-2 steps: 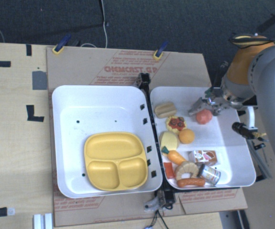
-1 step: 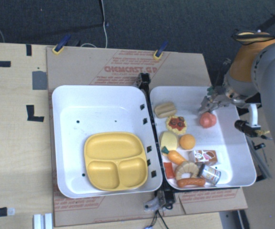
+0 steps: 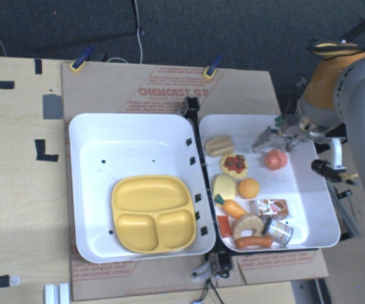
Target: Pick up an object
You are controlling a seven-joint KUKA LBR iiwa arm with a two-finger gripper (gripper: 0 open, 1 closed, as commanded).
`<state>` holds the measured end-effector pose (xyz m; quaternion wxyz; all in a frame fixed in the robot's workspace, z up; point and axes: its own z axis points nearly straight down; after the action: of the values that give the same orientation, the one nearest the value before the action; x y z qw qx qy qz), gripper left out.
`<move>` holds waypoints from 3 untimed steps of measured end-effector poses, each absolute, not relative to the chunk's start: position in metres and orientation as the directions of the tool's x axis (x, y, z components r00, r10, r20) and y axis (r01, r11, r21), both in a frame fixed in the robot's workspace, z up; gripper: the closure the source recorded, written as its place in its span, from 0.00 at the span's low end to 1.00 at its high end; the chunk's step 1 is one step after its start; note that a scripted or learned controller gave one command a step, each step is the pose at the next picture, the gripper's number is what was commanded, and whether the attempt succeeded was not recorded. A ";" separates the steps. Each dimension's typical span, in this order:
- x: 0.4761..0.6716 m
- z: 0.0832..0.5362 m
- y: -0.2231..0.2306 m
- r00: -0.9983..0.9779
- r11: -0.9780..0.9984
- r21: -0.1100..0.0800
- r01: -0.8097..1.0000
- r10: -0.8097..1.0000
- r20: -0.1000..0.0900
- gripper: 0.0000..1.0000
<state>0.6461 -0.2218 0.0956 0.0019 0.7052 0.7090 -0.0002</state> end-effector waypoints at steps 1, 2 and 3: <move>0.611 0.085 -0.175 -0.003 0.003 -0.001 1.000 1.000 -0.001 0.00; 0.614 0.097 -0.176 -0.003 0.003 0.006 1.000 1.000 -0.001 1.00; 0.614 0.097 -0.176 -0.002 0.002 0.006 1.000 1.000 -0.001 0.00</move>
<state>0.6141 -0.1760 0.0968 0.0026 0.7062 0.7080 0.0018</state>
